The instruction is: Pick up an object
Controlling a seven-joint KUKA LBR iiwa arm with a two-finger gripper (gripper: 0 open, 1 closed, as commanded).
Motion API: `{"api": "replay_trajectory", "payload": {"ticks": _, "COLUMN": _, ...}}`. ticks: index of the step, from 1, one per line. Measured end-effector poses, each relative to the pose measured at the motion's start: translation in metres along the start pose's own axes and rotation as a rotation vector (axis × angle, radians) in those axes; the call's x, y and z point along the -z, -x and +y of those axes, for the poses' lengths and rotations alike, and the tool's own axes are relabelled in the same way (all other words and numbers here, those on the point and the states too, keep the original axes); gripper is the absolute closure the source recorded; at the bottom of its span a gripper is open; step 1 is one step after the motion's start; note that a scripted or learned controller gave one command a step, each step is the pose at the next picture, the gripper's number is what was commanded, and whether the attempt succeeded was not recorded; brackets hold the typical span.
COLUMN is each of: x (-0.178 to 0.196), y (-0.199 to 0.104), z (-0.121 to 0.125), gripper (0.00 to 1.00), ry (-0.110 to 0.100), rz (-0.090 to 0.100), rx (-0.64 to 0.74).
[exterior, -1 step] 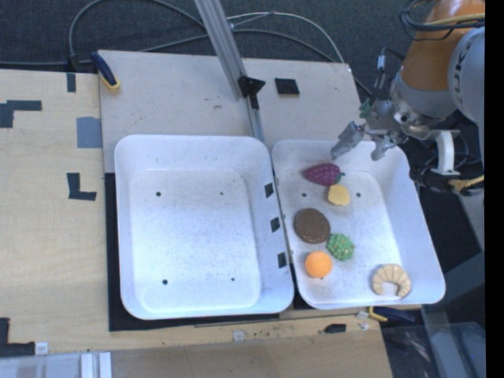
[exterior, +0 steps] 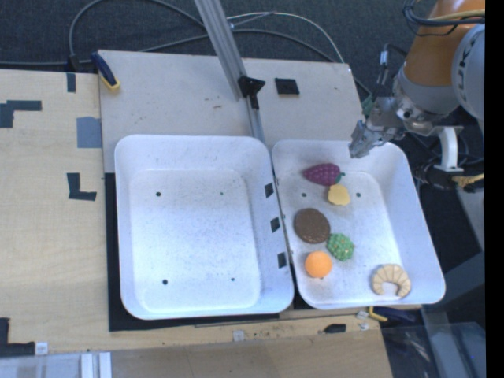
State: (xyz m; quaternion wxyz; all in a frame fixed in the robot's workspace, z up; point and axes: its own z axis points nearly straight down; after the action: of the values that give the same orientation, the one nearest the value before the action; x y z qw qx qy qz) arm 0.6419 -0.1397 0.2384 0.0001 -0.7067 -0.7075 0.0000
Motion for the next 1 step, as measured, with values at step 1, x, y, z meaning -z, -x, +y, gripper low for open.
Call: {"api": "replay_trajectory", "payload": {"ticks": 1, "x": -0.0425, "y": -0.0951, "z": -0.0064, "gripper": 1.0, "ry": -0.004, "rz": 0.002, "rx": 0.006}}
